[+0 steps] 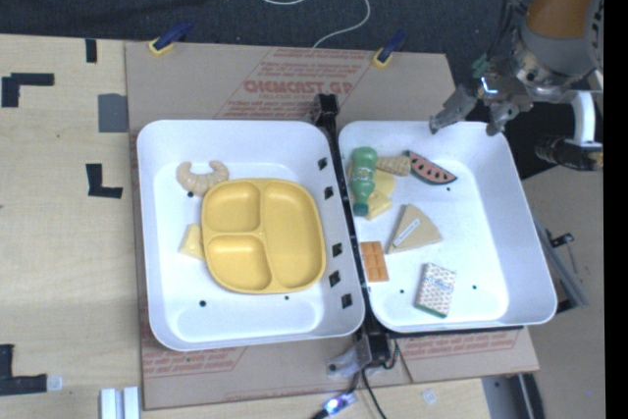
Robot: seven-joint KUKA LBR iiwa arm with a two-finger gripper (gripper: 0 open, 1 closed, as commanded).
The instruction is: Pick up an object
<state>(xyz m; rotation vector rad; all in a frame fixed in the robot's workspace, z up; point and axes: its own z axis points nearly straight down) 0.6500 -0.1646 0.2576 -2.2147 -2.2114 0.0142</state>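
Note:
My gripper [471, 118] hangs over the far rim of the right bin [525, 231], its two fingers spread open with nothing between them. In that bin lie a green bottle-shaped toy [363, 174], a watermelon slice [432, 170], a pale yellow piece [392, 165], a tan wedge [414, 231], an orange cracker [374, 261] and a small patterned packet [436, 289]. The watermelon slice is the nearest to the gripper, a little below and to its left.
The left bin [162, 240] holds a yellow divided plate [263, 235], a beige curved pastry [201, 176] and a yellow wedge [191, 240] beside the plate. Both bins rest on cardboard [285, 83]. A white cable [314, 0] loops behind.

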